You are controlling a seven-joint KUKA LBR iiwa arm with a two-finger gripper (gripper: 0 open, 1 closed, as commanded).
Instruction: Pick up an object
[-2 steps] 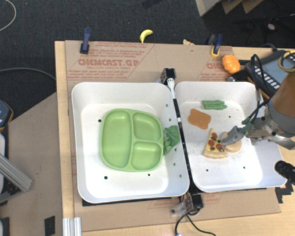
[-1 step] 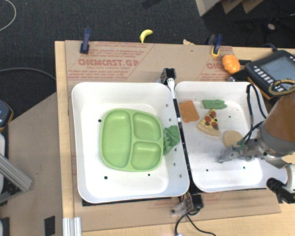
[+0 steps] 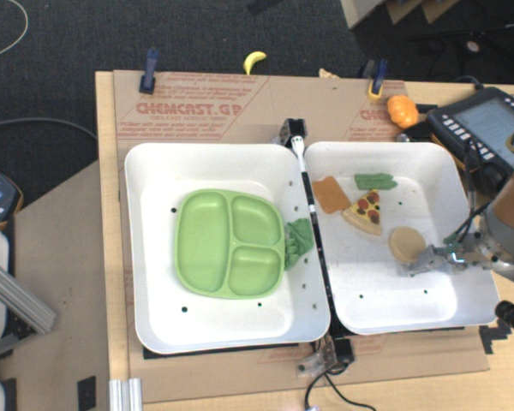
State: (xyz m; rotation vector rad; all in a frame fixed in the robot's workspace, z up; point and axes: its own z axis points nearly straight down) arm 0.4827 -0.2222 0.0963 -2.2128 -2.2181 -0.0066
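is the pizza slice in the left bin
No, the pizza slice lies in the right bin, beside a brown slice.

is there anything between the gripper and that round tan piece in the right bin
Nothing visible. The gripper sits low in the right bin, right at the lower right edge of the round tan piece. The pizza slice lies on the piece's far side, out of the way.
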